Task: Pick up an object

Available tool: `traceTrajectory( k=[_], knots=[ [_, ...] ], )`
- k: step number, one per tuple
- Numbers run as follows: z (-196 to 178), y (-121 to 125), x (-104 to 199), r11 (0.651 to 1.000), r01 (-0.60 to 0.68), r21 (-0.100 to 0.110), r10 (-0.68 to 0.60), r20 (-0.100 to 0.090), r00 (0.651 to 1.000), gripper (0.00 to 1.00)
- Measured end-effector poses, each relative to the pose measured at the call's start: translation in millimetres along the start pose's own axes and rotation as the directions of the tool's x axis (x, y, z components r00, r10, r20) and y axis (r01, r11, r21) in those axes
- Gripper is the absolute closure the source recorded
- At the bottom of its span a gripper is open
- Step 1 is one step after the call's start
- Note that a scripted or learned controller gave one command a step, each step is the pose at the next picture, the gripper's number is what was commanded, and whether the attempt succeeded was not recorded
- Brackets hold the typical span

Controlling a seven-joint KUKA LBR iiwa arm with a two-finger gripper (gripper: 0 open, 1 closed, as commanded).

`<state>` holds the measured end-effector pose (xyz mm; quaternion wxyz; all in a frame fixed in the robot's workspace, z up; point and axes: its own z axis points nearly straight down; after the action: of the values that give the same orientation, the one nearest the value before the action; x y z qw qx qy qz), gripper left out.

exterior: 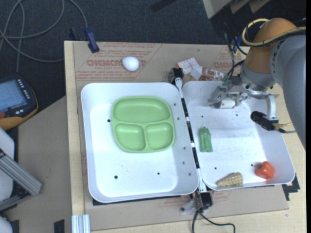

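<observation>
The right bin (243, 144) holds a green pickle-like piece (205, 140) near its left wall, a tan cone-shaped piece (230, 180) at the front, and a red pepper-like piece (265, 170) in the front right corner. My gripper (222, 100) hangs low over the far part of the right bin, well away from all three. Nothing shows between its fingers. The left bin (102, 174) holds a green divided plate (143, 123).
A white egg-shaped thing (130, 63) lies on the cardboard behind the left bin. Crumpled wrappers (194, 69) sit behind the bins' junction. A blue clip (91, 39) is at the board's far left corner. A handheld screen (14, 98) sits left of the bench.
</observation>
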<state>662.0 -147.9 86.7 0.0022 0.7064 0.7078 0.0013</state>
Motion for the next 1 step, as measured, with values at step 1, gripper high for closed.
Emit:
traceTrajectory(
  k=[1],
  knots=[
    [-11.0, 0.9, -0.6, 1.000, 0.001, -0.004, -0.001, 0.003, 1.000, 1.00]
  ],
)
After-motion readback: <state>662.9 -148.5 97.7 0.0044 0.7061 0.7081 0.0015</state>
